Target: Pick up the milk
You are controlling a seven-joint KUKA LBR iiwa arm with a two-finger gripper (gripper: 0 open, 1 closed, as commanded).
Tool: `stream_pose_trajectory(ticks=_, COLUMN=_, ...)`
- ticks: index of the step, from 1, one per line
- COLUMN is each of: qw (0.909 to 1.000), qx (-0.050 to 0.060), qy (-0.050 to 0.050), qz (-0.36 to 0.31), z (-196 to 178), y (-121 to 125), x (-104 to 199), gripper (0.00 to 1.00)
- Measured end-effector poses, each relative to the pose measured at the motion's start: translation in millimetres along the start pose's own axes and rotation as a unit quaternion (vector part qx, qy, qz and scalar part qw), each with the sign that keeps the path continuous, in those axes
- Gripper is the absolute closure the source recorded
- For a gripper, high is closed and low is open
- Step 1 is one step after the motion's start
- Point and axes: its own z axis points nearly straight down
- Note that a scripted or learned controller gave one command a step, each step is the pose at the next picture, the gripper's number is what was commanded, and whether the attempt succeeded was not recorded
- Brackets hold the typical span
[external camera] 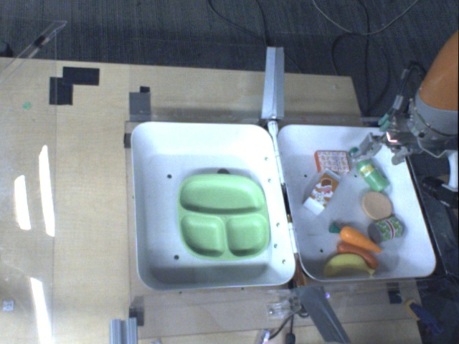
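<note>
A: Where did the milk sit?

B: The milk carton lay tipped on its side in the right bin, toward that bin's left half, apart from the rest. Nothing touched it.

A: And the pincer?

B: The pincer hung over the bin's upper right part, beside a green bottle and near a small patterned box. Whether it was apart or together could not be told; it was too small and blurred. Nothing showed between its tips.

A: Why there?

B: Likely because the arm reached in from the right, so it stood short of the carton. The pick looked not yet begun.

A: Other clutter?

B: A carrot, a banana, a tin and a tan round thing crowded the lower right. The left bin held a green divided tray, which the task probably did not need.
</note>
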Motion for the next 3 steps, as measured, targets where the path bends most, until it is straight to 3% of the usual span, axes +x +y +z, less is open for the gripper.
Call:
stream_pose_trajectory(ticks=1, qw=0.9901, qx=-0.013, qy=-0.002, qz=-0.140, z=88.2, y=-26.1, x=78.6, gripper=0.00)
stream_pose_trajectory(ticks=2, qw=0.9900, qx=-0.017, qy=-0.004, qz=-0.140, z=75.8, y=-23.6, x=78.6, gripper=1.00)
stream_pose_trajectory(ticks=3, qw=0.9840, qx=-0.001, qy=0.001, qz=-0.178, z=22.8, y=-92.9, x=141.7, gripper=1.00)
